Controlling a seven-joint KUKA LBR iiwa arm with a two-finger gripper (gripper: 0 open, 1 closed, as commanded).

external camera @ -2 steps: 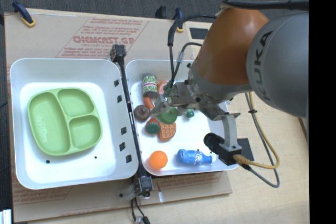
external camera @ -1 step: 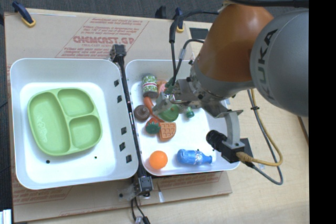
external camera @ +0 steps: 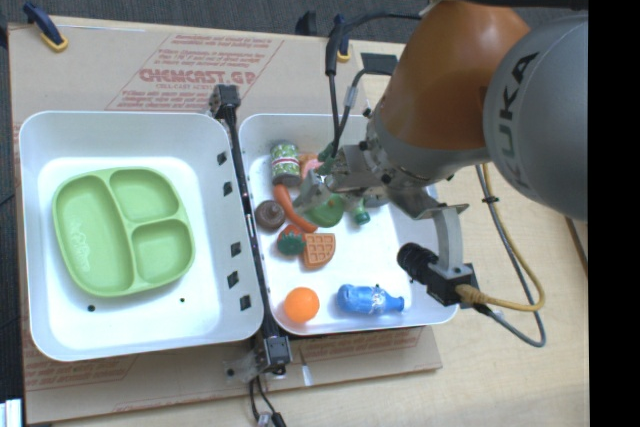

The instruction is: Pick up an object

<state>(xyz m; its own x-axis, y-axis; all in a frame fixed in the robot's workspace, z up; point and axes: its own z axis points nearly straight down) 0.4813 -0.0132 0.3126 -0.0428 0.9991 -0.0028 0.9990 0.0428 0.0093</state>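
Observation:
My gripper (external camera: 322,187) hangs low over the upper middle of the right bin (external camera: 440,313), above a cluster of toy food. Right beneath it lies a green toy piece (external camera: 325,211), next to an orange carrot (external camera: 288,205). Close by are a green-labelled can (external camera: 285,161), a brown round piece (external camera: 268,214), a waffle-patterned piece (external camera: 319,249) and a small green item (external camera: 360,213). An orange ball (external camera: 300,305) and a blue toy (external camera: 370,300) rest near the bin's front edge. The arm's body hides the bin's right part.
The left bin (external camera: 40,315) holds a light green divided plate (external camera: 125,230). A black divider with clips (external camera: 240,205) runs between the two bins. Cables (external camera: 510,285) trail off the arm at the right. Cardboard (external camera: 200,65) lies behind the bins.

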